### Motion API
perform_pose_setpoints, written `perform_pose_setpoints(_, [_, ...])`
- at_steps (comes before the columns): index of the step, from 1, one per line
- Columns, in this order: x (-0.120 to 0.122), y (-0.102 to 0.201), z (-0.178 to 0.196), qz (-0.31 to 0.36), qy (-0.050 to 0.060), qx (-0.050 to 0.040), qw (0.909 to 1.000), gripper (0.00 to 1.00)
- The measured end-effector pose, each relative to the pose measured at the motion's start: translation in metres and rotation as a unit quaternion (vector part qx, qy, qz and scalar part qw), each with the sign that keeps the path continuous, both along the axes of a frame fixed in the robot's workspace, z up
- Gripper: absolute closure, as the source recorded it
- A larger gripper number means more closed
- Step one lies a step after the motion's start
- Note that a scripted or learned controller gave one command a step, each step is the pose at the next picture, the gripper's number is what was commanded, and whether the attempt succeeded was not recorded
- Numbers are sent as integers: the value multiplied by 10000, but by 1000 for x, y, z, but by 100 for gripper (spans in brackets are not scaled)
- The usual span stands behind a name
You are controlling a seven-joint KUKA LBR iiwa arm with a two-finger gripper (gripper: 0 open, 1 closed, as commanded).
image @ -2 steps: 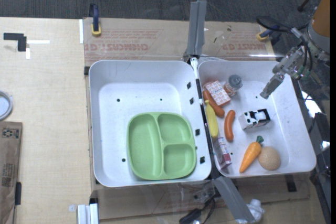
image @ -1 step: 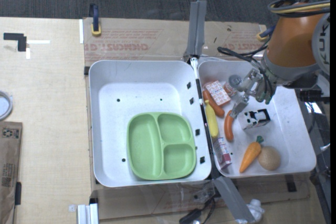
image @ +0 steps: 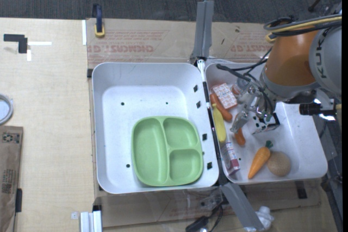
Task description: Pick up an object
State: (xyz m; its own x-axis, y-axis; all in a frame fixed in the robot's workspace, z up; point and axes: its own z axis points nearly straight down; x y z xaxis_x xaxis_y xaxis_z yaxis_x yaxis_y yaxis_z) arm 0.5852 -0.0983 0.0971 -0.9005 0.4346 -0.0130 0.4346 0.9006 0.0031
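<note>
Fingers (image: 239, 123) of the grey two-finger gripper (image: 246, 117) point down and leftward into the right white bin (image: 304, 163), at the right middle of the frame; whether they are spread or closed I cannot tell, as the metal parts blur together. Nothing is clearly seen between them. Grey arm with its orange band (image: 291, 60) comes in from the upper right edge, wrist bent down over the bin, black cables looping beside it.

Right bin contents: red and white printed packet (image: 224, 95) at upper left of the bin; yellow banana-like piece (image: 219, 123) along the left wall; small orange-red piece (image: 240, 138) just below the fingertips; orange toy carrot with green top (image: 259, 161) lower centre, tilted; round tan ball-like object (image: 279, 163) just right of the carrot; small dark red wrapped bar (image: 232, 156) near the lower left wall.

Left white bin (image: 109, 117), centre frame, holds a light green three-compartment plastic plate (image: 166, 151) in its lower part.

Both bins sit on a pale wooden tabletop (image: 43, 95).
</note>
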Motion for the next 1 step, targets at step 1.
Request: perform_pose_setpoints(1, [30, -1, 1, -116, 85, 7, 9999, 0])
